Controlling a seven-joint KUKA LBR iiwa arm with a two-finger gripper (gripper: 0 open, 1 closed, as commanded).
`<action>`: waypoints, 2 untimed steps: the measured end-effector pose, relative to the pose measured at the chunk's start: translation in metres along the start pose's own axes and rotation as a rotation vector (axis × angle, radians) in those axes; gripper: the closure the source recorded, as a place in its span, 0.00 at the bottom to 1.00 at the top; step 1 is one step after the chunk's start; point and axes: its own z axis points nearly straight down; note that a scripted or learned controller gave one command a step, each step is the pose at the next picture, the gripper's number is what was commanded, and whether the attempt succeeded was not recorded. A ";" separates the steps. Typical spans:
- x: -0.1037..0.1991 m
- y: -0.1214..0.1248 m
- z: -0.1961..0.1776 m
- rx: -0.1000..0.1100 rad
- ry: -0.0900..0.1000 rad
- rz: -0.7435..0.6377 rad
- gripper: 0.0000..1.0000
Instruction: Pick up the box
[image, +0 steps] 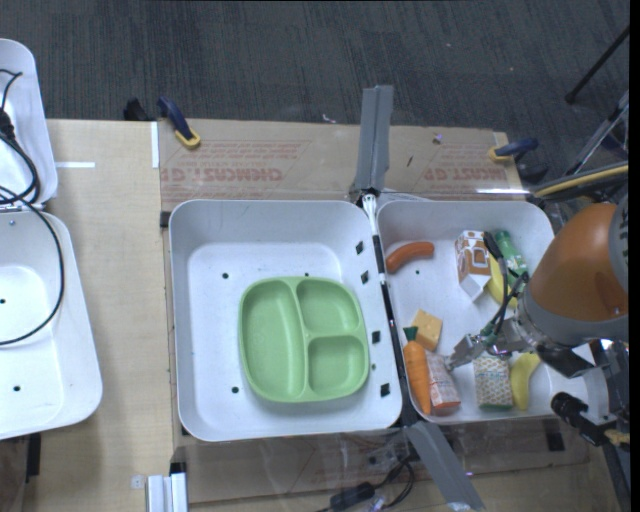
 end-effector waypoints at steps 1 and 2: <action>-0.030 0.028 0.000 0.001 0.000 0.002 0.00; -0.002 -0.001 0.001 0.002 0.001 -0.038 0.00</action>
